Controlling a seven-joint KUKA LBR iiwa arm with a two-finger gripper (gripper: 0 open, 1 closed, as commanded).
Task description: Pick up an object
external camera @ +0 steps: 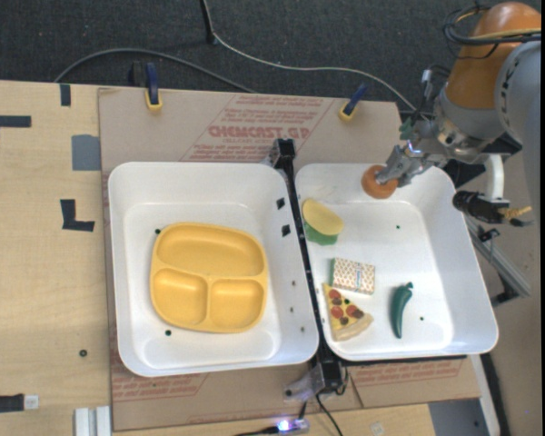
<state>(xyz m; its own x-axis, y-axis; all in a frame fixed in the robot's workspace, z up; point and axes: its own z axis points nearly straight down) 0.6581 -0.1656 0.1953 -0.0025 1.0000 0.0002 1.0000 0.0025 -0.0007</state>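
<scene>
pizza slice [346,312]: nearest, front of right bin [436,339].
orange ball [378,182]: at the bin's back rim, looks pinched between the jaws of the gripper [397,170].
tip: i'd lift straight up, slowly, so it can't roll out.

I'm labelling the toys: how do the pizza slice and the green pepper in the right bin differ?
The pizza slice is flat, triangular, tan with red spots; the green pepper is slim, curved, solid dark green. The pizza slice lies nearer the bins' divider, the green pepper nearer the outer wall. Both rest on the right bin floor.
</scene>
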